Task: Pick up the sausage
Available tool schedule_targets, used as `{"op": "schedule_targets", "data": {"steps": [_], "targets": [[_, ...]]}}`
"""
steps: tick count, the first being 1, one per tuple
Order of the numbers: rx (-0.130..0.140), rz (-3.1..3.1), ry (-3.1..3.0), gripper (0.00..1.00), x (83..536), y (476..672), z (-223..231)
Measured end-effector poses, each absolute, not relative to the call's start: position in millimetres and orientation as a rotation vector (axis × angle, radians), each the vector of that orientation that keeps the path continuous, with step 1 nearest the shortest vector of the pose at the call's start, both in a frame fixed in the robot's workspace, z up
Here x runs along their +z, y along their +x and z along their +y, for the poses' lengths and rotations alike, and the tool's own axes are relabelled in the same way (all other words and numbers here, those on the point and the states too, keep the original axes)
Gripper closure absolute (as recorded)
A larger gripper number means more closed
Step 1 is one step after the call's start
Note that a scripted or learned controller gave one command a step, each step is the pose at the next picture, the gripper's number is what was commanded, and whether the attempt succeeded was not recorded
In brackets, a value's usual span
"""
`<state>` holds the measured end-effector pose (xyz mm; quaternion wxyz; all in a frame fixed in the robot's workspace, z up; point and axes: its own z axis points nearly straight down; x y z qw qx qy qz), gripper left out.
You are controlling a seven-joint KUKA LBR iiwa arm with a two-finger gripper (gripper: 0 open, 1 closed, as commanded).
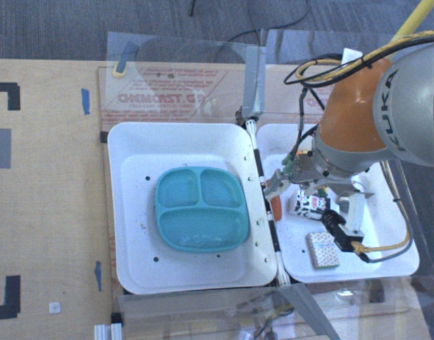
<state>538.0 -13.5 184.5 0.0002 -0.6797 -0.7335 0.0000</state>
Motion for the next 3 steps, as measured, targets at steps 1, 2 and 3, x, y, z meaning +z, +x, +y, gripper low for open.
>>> {"op": "schedule_targets", "data": {"steps": [1, 2, 3], "targets": [[-0.001, -2.25, -2.195, 0.0, 105.4, 546.7, -93.0], [0.0, -2.18, -2.262, 0.0, 184.4, 548.7, -25.0], [0.003, -2.183, -2.256, 0.0, 184.2, 532.6, -23.8]]}}
